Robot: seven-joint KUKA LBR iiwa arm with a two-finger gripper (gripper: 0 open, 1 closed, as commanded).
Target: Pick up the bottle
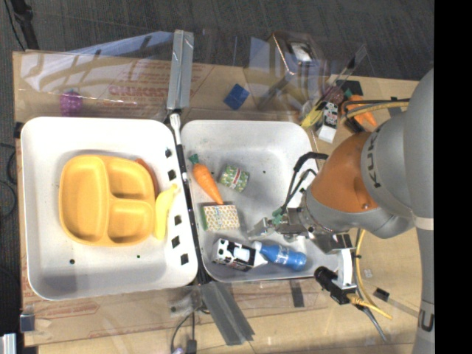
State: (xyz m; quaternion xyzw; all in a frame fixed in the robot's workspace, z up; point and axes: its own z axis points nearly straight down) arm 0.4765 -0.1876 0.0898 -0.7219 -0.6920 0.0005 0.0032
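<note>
A blue bottle (pixel 285 257) lies on its side near the front wall of the right bin (pixel 243 135), its neck pointing left toward a black-and-white patterned object (pixel 234 254). My gripper (pixel 274 226) hangs just above and slightly behind the bottle, at the end of the grey arm with the orange band (pixel 343 183). Nothing is visibly held in it. The arm's wrist covers the right part of the bin.
In the right bin lie a carrot (pixel 207 184), a green patterned can (pixel 234 177) and a small speckled box (pixel 221 217). The left bin (pixel 44 271) holds a yellow divided plate (pixel 107 198) and a banana (pixel 164 211). A blue block (pixel 236 96) sits behind the bins.
</note>
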